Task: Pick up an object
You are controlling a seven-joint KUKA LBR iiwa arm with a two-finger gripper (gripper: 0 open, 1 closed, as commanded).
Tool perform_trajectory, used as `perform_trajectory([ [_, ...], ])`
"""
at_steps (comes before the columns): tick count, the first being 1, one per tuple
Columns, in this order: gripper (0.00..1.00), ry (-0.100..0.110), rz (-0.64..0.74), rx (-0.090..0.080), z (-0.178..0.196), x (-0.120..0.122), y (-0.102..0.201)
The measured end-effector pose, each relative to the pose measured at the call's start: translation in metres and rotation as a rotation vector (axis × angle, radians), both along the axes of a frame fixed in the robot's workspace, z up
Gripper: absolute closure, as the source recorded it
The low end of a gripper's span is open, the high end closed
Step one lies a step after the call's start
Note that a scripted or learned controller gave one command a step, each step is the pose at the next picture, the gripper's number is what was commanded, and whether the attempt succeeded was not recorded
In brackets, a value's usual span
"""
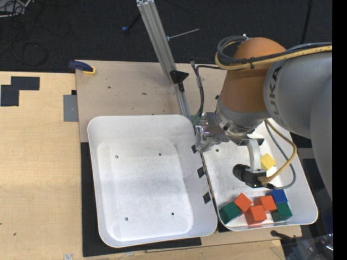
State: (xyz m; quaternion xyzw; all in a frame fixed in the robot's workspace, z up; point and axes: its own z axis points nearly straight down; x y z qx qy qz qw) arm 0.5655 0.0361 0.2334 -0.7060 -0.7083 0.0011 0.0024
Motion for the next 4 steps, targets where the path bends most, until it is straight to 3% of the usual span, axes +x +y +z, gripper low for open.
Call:
perform_trajectory([
  [1,1.00,-0.002,0.001,0.000,0.007,0.003,0.053],
  [2,1.00,0.002,-0.004,-0.003,-0.015,0.002,0.059],
  [3,1.00,-0.003,-0.004,-0.002,0.000,-0.002,0.054],
  [4,0.00,-0.002,-0.004,-0.002,-0.001,-0.002,0.054],
])
